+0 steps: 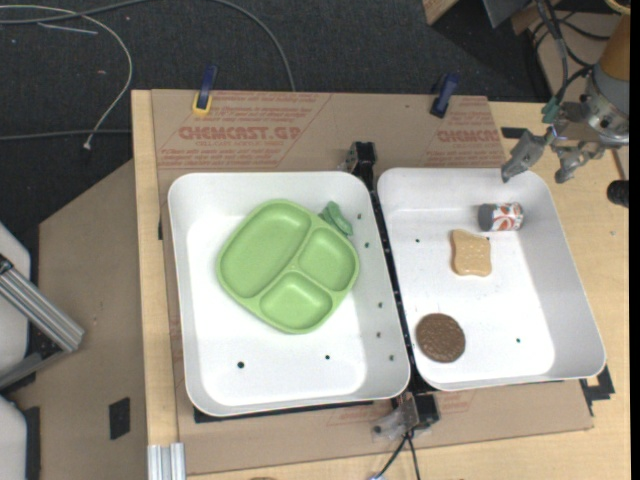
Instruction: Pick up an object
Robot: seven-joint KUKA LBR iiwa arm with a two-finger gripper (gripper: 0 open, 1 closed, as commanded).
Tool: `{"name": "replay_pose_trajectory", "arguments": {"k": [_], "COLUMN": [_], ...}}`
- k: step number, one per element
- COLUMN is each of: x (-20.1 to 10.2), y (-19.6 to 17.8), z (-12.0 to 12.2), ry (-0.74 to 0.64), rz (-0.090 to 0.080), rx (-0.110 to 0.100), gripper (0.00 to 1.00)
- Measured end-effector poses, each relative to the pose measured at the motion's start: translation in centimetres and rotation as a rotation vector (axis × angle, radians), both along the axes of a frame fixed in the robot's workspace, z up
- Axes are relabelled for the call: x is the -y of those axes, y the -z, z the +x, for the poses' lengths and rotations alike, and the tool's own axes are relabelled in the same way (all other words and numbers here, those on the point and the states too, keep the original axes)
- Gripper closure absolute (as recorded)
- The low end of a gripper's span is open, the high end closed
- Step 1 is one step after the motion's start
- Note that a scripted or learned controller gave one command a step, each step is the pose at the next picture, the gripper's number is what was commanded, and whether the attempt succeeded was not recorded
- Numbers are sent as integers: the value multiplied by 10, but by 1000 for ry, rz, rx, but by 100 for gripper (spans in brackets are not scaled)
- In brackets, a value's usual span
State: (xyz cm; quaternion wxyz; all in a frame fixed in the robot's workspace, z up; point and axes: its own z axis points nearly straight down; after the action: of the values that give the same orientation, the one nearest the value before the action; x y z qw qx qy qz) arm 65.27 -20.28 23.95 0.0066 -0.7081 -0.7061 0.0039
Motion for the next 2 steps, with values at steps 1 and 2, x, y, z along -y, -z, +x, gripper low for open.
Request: {"name": "replay_pose_trajectory", "arguments": {"k": [1,2], "x": [-1,4], "y": [-9,34], "z": [3,3], "ry": [-3,-3], "rz": [-3,-2], "rx": [14,10], "gripper": [0,0]}}
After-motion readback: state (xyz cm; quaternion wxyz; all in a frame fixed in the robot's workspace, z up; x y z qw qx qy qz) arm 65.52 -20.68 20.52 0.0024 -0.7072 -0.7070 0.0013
